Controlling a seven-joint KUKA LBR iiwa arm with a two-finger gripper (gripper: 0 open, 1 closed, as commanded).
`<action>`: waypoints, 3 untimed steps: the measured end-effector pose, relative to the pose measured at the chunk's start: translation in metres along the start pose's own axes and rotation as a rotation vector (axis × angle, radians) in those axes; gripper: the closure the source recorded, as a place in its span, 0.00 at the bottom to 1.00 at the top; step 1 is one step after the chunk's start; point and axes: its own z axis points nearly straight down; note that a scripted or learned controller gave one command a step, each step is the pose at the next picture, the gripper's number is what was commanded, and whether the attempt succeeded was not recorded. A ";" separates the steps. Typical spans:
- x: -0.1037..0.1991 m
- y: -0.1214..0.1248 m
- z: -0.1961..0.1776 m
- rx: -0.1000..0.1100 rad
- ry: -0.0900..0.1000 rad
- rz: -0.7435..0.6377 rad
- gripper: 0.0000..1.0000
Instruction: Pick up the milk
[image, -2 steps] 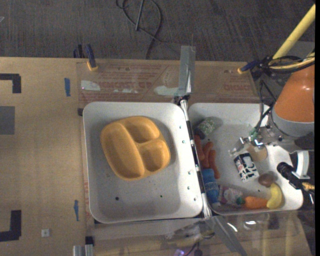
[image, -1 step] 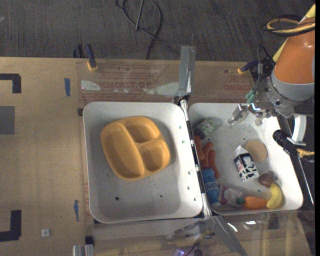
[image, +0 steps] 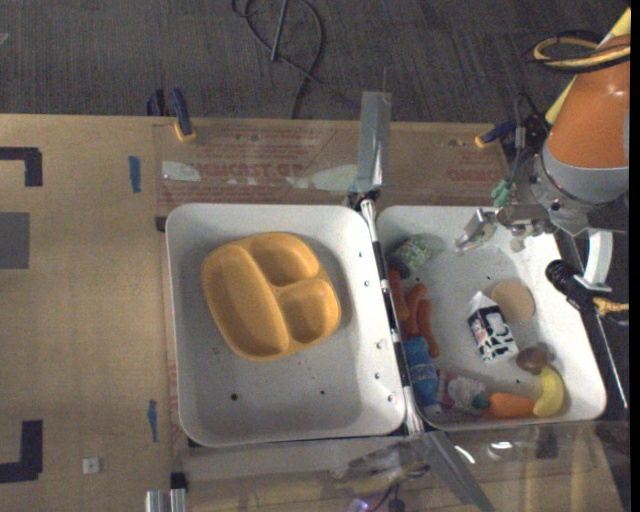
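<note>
The milk (image: 492, 333) is a small black-and-white carton lying tilted on the floor of the right bin (image: 455, 300), right of its middle. My gripper (image: 496, 228) hangs over the bin's far edge, up and slightly right of the carton and well apart from it. Its fingers (image: 472, 232) look spread, with nothing between them. The grey arm with its orange band (image: 592, 120) comes in from the upper right.
Around the milk lie a tan round item (image: 513, 300), a brown lump (image: 533, 357), a banana (image: 549, 390), a carrot (image: 510, 405), red sausages (image: 416, 310), a blue packet (image: 420, 365) and a green item (image: 412, 252). The left bin (image: 200, 400) holds a yellow divided plate (image: 270, 295).
</note>
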 end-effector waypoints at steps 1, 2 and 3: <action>-0.049 -0.059 0.141 -0.005 -0.002 -0.093 0.00; -0.050 -0.057 0.132 -0.009 -0.003 -0.092 1.00; -0.002 -0.044 0.041 0.000 0.001 -0.196 1.00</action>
